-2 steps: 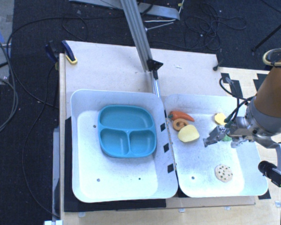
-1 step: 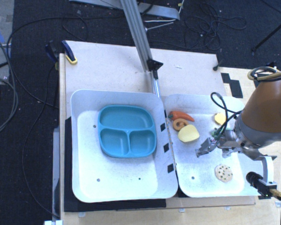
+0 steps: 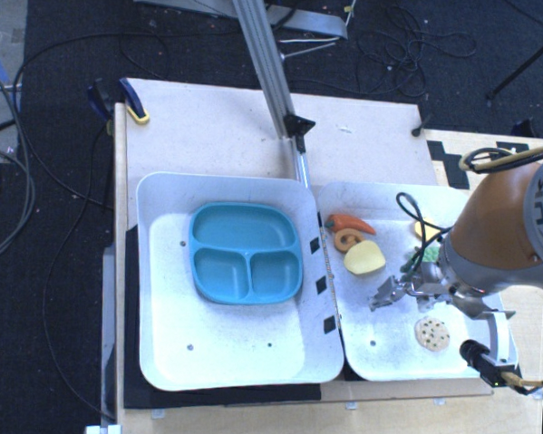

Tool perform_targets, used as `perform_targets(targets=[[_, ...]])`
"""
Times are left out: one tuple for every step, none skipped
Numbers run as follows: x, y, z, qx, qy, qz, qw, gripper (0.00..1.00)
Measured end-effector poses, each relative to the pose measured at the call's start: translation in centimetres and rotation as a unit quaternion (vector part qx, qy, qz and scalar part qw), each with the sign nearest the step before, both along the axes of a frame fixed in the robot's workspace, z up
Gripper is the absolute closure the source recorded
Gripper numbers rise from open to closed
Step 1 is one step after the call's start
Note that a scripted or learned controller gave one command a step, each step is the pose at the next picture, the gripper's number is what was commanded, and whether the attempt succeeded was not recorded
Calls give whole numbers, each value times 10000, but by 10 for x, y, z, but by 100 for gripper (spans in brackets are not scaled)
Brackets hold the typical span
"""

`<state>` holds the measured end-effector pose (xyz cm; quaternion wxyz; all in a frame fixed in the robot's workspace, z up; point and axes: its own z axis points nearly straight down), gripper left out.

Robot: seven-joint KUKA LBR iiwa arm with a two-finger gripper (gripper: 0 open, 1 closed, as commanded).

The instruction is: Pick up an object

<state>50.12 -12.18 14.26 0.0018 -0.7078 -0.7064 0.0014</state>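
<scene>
- The gripper (image 3: 387, 296) hangs over the right bin (image 3: 373, 353); whether its jaws are parted cannot be told.
- The arm (image 3: 498, 232) hides part of a green thing (image 3: 430, 256), perhaps a vegetable.
- A yellow piece (image 3: 365, 258), carrot (image 3: 351, 225) and cookie (image 3: 431, 334) lie near.
- A blue tray (image 3: 246, 254) sits in the left bin (image 3: 156, 342).

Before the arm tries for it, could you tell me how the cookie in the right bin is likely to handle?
The cookie lies flat on the right bin, so fingers probably must catch its thin edge. It looks stiff and light, unlikely to roll, but may slide on the smooth white floor.
</scene>
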Motion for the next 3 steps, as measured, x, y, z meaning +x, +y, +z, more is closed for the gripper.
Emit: perform_targets(targets=[[1,0,-51,-11,-35,-1,10000,0],[3,-2,-37,-27,-68,-14,10000,100],[-4,-4,22,-10,-45,7,10000,100]])
